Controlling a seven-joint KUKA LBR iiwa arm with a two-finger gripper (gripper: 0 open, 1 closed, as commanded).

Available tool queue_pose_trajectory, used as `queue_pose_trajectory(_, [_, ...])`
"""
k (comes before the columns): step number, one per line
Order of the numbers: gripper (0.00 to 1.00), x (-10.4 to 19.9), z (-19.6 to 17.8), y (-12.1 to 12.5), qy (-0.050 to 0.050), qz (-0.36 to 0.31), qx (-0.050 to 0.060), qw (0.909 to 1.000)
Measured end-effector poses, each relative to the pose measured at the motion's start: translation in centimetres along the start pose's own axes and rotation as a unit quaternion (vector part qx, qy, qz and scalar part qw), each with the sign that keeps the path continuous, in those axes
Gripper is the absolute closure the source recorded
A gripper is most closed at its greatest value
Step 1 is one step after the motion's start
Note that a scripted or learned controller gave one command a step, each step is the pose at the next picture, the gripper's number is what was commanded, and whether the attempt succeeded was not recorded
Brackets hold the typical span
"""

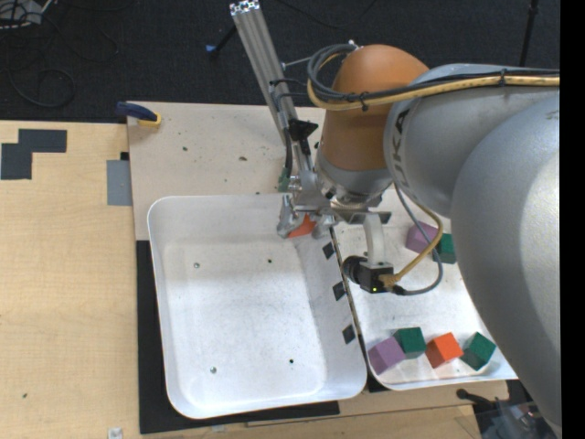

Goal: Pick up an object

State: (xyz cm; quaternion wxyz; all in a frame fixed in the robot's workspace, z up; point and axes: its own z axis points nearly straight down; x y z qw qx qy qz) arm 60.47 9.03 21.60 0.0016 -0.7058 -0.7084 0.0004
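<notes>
The gripper hangs over the upper right corner of the left bin, close to the rim shared with the right bin, and an orange block shows between its fingers, so it appears closed on that block and carrying it clear of the bin floor. The hold looks slight — only a corner of the orange block peeks out below the metal, and if the pinch is on an edge rather than on flat faces, the block could twist out and drop as the arm swings. It sits right above the dividing rim, so a fall here might land it in either bin or bounce it off the edge. The loose cable looping under the wrist is another worry; it trails low over the right bin and could brush the blocks there. Counting what lies in the right bin: two purple blocks, one near the front and one further back by the arm; three green blocks, two at the front and one half hidden behind the arm; and one orange-red block between the front greens. With the held one, that makes seven blocks in all.
</notes>
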Motion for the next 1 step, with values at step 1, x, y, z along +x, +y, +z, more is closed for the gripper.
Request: queue_pose_trajectory(1, [0.00, -0.12, 0.00, -0.05, -0.001, 0.000, 0.001, 1.0000])
